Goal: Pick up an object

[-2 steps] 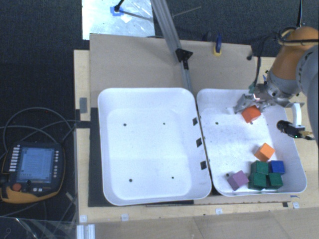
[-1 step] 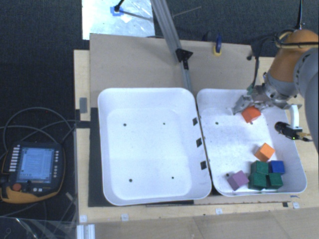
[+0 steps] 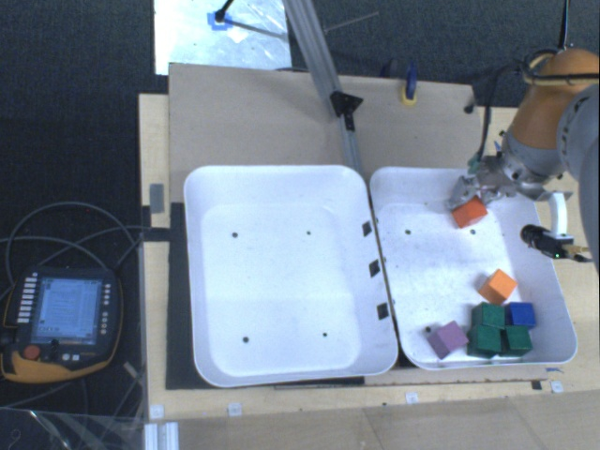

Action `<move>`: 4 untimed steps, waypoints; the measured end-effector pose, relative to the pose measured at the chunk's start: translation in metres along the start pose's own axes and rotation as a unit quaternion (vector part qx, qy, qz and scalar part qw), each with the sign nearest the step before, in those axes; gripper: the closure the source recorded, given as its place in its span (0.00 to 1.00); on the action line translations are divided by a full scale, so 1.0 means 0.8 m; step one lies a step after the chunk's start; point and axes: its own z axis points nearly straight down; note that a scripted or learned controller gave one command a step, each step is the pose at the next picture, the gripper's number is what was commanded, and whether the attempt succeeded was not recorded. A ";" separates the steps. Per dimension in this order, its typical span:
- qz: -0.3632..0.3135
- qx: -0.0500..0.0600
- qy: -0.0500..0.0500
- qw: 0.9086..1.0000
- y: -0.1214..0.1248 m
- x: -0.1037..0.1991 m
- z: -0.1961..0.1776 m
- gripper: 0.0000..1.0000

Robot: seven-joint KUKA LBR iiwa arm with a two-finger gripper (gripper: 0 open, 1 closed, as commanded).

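Gripper (image 3: 476, 193) is hanging over the far part of the right bin (image 3: 403, 251), its tip meeting the orange-red block (image 3: 470, 213) just below it; whether the block is being grasped cannot be told. Other blocks are sitting well apart toward the bin's near right corner: an orange cube (image 3: 499, 285), green blocks (image 3: 487, 330), a blue block (image 3: 521, 315) and a purple block (image 3: 448, 338). I am judging the orange-red block the nearest candidate.
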 end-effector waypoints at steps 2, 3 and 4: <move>0.002 -0.002 0.000 1.000 0.014 -0.008 -0.140 1.00; 0.002 0.001 0.001 1.000 0.015 -0.007 -0.144 1.00; 0.000 0.003 0.003 1.000 0.000 0.055 -0.134 1.00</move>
